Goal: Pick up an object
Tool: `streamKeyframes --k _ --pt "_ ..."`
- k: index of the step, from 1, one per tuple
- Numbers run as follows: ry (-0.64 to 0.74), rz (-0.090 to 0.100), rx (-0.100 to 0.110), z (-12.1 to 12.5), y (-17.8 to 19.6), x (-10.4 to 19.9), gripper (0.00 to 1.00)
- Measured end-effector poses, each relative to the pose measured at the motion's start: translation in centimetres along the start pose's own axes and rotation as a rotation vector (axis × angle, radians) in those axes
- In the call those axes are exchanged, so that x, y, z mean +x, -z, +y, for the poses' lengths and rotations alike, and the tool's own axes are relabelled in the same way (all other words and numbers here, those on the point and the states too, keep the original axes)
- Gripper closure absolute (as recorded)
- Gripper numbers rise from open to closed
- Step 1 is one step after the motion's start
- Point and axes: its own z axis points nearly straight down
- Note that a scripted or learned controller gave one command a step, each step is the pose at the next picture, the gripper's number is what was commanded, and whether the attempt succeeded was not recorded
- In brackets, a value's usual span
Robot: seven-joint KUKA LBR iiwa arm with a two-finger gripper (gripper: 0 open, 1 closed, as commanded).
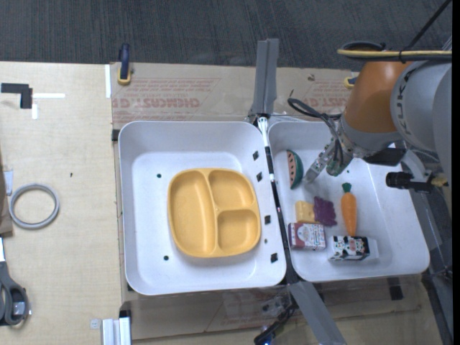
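Several light toys lie near the hand (325, 165), whose grip I cannot tell; the stiff carrot (348, 210) just below looks best pinched mid-body.

Wooden bench (65, 142), 2 white bins (136, 214) (388, 257), tape roll (32, 205), scissors (13, 300)

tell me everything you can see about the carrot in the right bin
The carrot is a small toy, plastic by its look, with a smooth orange body and a short green top. It lies flat on the floor of the right bin, top pointing toward the far wall, tip toward the near one. A purple piece lies just to its left and a small milk carton sits just past its tip; whether either touches it is unclear. The gripper is up-left of it, apart.
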Motion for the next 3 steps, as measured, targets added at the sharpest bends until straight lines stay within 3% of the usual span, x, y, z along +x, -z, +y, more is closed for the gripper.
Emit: streamKeyframes --k 1,2,3 --pt "-0.688 0.002 0.004 -3.4 1.0 4.7 1.0" --pt "-0.689 0.003 0.004 -3.4 0.9 4.7 0.0" --pt "-0.85 0.003 0.005 -7.9 -0.1 4.6 0.0"
